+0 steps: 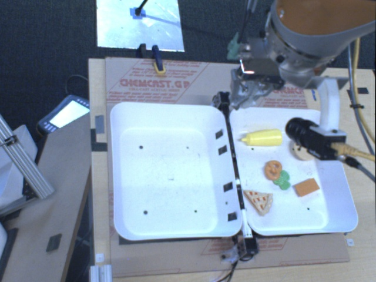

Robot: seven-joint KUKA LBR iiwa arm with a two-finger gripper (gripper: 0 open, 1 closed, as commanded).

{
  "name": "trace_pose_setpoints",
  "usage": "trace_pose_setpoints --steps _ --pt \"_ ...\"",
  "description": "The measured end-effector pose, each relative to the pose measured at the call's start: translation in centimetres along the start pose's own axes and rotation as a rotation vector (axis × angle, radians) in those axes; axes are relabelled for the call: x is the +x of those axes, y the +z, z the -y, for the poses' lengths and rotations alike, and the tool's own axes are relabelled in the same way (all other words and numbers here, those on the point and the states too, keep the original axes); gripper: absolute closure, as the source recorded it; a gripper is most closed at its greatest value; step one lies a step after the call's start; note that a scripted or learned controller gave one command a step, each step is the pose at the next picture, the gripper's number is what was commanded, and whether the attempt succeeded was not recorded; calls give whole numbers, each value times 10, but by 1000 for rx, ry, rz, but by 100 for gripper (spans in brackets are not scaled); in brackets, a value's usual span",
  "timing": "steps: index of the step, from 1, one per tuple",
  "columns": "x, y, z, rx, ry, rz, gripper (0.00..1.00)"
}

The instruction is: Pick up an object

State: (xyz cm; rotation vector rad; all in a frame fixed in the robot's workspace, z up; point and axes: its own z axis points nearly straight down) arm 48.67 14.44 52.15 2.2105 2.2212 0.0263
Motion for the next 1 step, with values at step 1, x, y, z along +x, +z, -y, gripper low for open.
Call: trace_pose_setpoints --steps 1 --pt "48 17 -61 15 -2 5 100"
